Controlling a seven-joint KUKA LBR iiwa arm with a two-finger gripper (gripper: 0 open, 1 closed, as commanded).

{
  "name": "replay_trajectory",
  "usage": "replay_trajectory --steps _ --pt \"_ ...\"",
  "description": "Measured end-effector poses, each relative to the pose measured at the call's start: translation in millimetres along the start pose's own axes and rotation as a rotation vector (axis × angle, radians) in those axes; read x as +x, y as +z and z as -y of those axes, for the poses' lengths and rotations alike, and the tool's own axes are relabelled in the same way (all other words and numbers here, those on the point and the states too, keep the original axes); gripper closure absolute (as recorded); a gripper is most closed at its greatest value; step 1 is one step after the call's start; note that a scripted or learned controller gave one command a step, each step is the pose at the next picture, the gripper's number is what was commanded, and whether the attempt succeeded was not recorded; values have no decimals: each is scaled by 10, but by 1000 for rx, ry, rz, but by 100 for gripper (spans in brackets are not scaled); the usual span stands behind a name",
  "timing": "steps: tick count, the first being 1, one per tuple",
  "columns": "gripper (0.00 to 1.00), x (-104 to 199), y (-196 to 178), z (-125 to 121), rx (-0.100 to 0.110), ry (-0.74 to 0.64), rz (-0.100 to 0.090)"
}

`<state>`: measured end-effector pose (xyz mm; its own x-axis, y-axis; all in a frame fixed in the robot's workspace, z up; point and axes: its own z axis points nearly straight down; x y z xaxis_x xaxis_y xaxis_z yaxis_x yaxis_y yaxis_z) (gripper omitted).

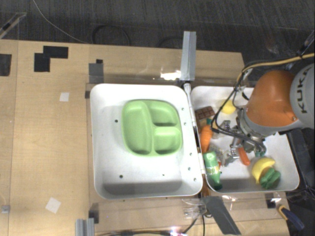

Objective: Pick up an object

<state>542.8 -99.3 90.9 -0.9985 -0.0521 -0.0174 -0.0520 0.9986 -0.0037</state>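
Gripper (pixel 236 149): low in right bin (pixel 290 181), centre-right of frame; grip state cannot tell (wrist hides it).
Carrot (pixel 205 137): just left of gripper.
Green bottle (pixel 212 165): lower left.
Yellow-green toy (pixel 265 172): lower right.
Left bin (pixel 106 146): holds green divided tray (pixel 150 127).

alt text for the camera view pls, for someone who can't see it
A grey robot arm with an orange band reaches from the right over the right bin, its gripper low among small toy foods, including an orange carrot, a green bottle and a yellow piece. The left bin holds a green divided plate.
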Motion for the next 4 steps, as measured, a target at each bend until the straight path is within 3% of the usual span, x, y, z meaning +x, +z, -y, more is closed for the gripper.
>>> replay_trajectory --steps 1,2,3,4 --pt "100 -59 -146 -4 4 -8 19" --pt "0 -55 -140 -7 3 -8 18" --pt "0 -72 5 214 -3 89 -2" --pt "0 186 -2 316 -2 229 3"
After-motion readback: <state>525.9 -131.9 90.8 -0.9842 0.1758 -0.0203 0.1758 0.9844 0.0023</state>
